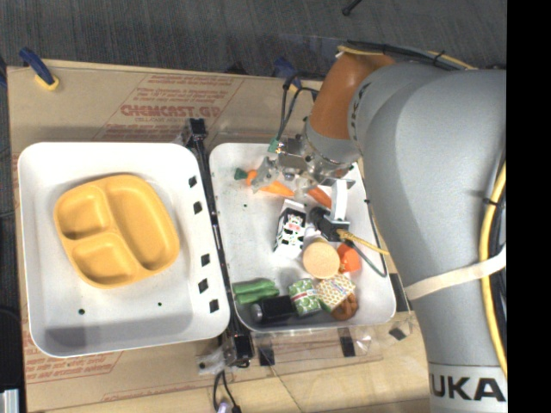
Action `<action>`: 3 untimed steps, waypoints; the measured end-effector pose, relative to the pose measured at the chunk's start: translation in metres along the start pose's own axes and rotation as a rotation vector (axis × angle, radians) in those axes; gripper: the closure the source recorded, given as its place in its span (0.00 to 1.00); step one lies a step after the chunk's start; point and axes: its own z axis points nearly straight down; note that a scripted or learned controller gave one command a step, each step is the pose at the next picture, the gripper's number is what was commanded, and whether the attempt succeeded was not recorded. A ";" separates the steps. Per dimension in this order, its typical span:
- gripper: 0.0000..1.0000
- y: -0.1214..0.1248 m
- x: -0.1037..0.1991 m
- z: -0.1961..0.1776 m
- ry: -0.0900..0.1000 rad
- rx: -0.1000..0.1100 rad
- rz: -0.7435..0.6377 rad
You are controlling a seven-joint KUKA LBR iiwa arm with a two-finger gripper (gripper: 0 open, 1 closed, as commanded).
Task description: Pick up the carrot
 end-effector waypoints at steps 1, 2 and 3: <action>1.00 0.000 0.001 -0.010 -0.001 0.001 -0.006; 0.00 0.000 0.001 -0.010 -0.001 0.001 -0.007; 0.00 0.008 -0.037 0.016 0.001 0.029 0.154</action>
